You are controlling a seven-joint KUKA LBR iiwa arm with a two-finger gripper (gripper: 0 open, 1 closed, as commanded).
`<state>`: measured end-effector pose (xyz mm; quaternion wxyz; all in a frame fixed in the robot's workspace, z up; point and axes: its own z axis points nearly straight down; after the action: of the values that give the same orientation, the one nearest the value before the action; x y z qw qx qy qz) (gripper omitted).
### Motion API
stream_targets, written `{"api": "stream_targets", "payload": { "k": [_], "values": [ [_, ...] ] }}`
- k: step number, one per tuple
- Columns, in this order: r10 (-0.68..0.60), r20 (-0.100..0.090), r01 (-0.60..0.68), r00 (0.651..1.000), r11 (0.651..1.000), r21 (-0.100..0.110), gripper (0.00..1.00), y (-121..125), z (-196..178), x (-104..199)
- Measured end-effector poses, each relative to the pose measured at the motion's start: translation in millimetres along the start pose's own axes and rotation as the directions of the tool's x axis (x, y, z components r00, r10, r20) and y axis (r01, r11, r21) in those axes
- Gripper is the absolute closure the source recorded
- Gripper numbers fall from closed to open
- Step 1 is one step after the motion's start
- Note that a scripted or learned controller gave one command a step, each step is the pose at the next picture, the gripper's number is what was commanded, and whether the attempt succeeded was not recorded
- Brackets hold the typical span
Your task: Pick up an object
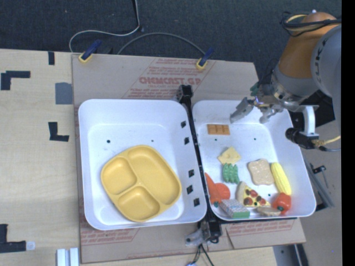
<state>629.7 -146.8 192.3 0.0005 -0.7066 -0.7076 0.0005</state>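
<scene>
Camera view is looking down on a worktop (33, 165) carrying two white bins side by side. Nearest, along the front edge of the right bin (288, 148), a grey and green block (234, 209) is lying at about 6 o'clock in that bin, with a pizza slice (249, 195) just beside it toward 3 o'clock and a red pepper (282, 201) sitting in the 4 o'clock corner. An orange carrot (216, 189) is resting at 7 o'clock against the divider. A little further back, a yellow corn cob (279, 177) is lying beside a slice of toast (259, 172) on the 3 o'clock side, a green piece (231, 173) is sitting near the centre, and a pale yellow cheese wedge (229, 155) is touching it just behind. Further back still, an orange waffle (218, 129) is lying alone at about 11 o'clock.

In the left bin (94, 115), a yellow divided plate (140, 182) is sitting toward 5 o'clock.

Farthest, the gripper (256, 111) is hanging over the back rim of the right bin at about 1 o'clock, its jaws spread apart and grasping nothing, well apart from every toy. Behind the bins, a cardboard sheet (161, 79) is being held by two blue and yellow clamps (89, 52), and a cable (133, 15) is trailing across the dark floor
</scene>
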Motion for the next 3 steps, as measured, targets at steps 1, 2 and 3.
{"api": "stream_targets", "payload": {
  "k": [1, 2, 3],
  "values": [
    [-0.001, 0.001, 0.001, 1.0, 1.0, -0.001, 0.0, -31, 111, 50],
    [0.003, 0.001, -0.003, 1.0, 1.0, -0.002, 0.0, -96, 107, 46],
    [0.003, 0.004, -0.003, 1.0, 1.0, -0.007, 0.0, -136, 107, 52]
  ]
}}
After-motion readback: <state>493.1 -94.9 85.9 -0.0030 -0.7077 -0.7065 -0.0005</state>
